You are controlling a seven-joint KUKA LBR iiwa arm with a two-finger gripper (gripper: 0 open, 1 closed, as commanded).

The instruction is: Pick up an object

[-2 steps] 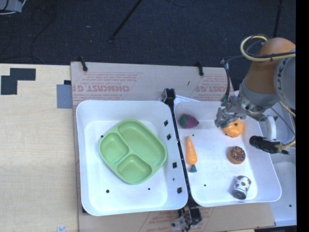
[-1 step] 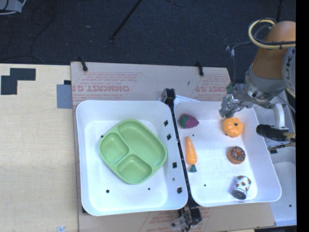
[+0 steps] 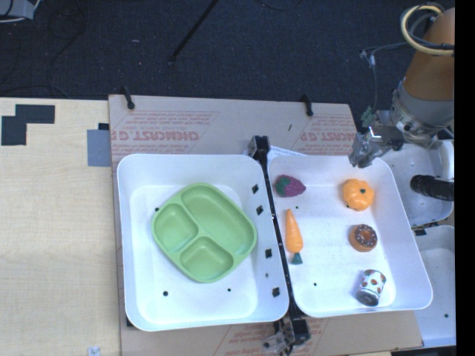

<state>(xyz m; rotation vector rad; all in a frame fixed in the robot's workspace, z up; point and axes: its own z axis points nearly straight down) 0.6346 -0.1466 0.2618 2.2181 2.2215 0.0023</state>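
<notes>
Nearest you, a small patterned cup [image 3: 371,286] lies on its side in the right white bin [image 3: 326,302]. Beyond it you see a chocolate-glazed toy doughnut [image 3: 364,237] and an orange toy carrot with a green tip [image 3: 294,236] near the divider. Farther back sit an orange toy pumpkin [image 3: 358,194] and a purple toy berry [image 3: 290,186]. Your left white bin [image 3: 141,191] holds a green sectioned plastic plate [image 3: 204,232]. At the right bin's far corner hangs the gripper [image 3: 361,154], holding nothing; you cannot tell how its claw is set.
</notes>
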